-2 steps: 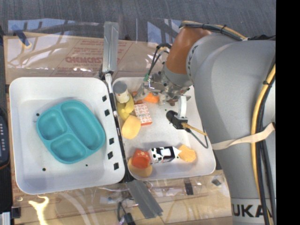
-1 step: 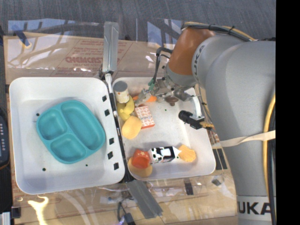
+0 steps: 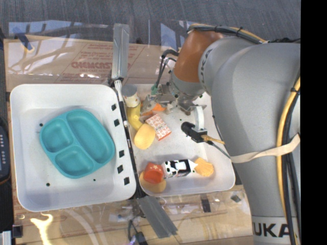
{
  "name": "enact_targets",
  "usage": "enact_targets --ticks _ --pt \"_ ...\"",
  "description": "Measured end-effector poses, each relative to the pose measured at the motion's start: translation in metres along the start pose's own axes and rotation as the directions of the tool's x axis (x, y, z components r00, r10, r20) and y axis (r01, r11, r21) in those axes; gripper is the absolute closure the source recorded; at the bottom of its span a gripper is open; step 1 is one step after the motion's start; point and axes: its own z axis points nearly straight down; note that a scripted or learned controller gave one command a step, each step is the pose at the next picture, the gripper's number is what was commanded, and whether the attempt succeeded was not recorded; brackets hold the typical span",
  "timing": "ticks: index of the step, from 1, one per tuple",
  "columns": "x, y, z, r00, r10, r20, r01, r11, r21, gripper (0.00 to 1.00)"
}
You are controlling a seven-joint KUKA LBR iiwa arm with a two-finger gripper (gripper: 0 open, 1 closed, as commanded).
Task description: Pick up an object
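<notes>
grey gripper [image 3: 164, 97] sits low at frame centre in the right bin [image 3: 220, 180]; we cannot tell its grip. nearest, the orange-white packet [image 3: 159, 126] lies just below-left, long axis running diagonally.

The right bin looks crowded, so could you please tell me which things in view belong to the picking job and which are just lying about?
Belonging to the job:
gripper
yellow lemon
red-and-white packet
tomato
black-and-white cow toy
right bin

Just lying about:
teal divided plate
left bin
cardboard sheet

Grey arm reaching in from the right, orange-banded wrist bent down, end effector [image 3: 162, 97] low, seemingly partly hidden
</notes>
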Motion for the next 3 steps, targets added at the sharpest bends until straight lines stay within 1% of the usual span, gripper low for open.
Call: enact_targets --ticks 1,2,3 --pt "0.000 0.000 -0.010 1.000 -0.004 0.000 0.004 1.000 0.002 1.00" --pt "0.000 0.000 -0.010 1.000 -0.005 0.000 0.005 1.000 0.002 0.00" --pt "0.015 0.001 -0.001 0.988 0.155 0.001 -0.155 0.988 -0.002 0.00"
